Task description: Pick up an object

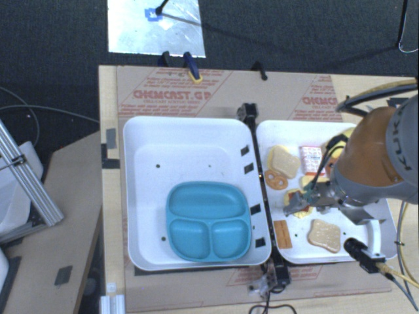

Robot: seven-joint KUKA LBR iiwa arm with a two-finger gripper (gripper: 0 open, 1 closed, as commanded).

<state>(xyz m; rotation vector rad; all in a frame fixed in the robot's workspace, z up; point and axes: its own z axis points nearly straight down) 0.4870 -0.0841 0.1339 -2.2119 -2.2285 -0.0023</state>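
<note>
bench covered with printed cardboard (216,87), dark floor behind. left bin (147,142) holds a blue divided plate (209,220). right bin (288,252) holds toy food: a pale wedge (283,157) at 11 o'clock, a pretzel (276,180) just below it, a red-and-white packet (310,156) at 12, a bread slice (325,235) at 6, an orange strip (281,233) at 7. gripper (300,201) sits low at the bin's centre over a small yellow-brown piece (302,211); whether it is spread or closed cannot be told. the piece looks light, stiff, probably slick; take it across its narrow sides.
</note>
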